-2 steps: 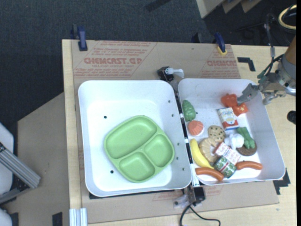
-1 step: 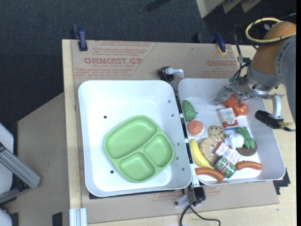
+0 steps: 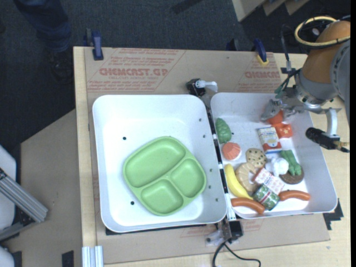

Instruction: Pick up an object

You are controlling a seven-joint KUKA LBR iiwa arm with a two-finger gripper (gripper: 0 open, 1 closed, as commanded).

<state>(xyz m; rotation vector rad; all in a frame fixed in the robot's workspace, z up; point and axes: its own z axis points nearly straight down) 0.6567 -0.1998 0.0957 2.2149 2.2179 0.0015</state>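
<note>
- Green tray [image 3: 164, 175] sits in the left bin [image 3: 111, 115], well off to the tool's left; not a target.
- Green pepper [image 3: 223, 130] and banana [image 3: 234, 182] lie left of and below the tool.
- Tool [image 3: 276, 112] hangs low in the right bin [image 3: 328, 188], over its top edge; opening cannot be told.
- Red item [image 3: 282, 128] just beside the tool: nearest pick, judged best. Centre over it, avoid the carton [image 3: 268, 138] next to it.
</note>
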